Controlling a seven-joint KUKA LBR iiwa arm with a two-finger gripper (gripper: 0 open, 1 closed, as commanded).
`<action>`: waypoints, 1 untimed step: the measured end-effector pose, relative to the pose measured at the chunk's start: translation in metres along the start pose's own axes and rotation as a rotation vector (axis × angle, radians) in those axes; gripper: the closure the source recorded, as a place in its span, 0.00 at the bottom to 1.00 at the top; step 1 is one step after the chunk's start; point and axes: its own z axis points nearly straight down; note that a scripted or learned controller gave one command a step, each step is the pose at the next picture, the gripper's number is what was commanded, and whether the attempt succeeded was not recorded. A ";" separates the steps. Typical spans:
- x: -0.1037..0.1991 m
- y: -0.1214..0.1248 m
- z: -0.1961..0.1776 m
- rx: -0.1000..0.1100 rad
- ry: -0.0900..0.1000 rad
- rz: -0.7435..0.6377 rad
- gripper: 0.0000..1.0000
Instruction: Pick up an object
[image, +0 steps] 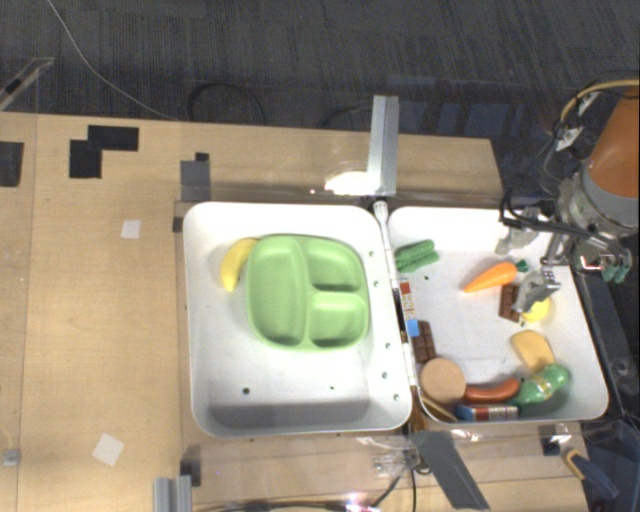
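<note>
White plastic bins sit side by side; the right bin (450, 330) holds the toys. The gripper (537, 292) hangs low at the right of the frame, over a small brown block (511, 302) and a yellow piece (537, 311), just right of the orange carrot (491, 277). Whether its claw is wide or narrow I cannot tell from this slant, and nothing visibly sits between the fingers. The brown block looks light, stiff and fairly slick, so a grip across its short sides seems best. The left bin (215, 390) carries a green tray (305, 290) and a banana (235, 263).
</note>
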 end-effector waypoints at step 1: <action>-0.041 -0.004 0.086 -0.003 0.007 -0.082 0.00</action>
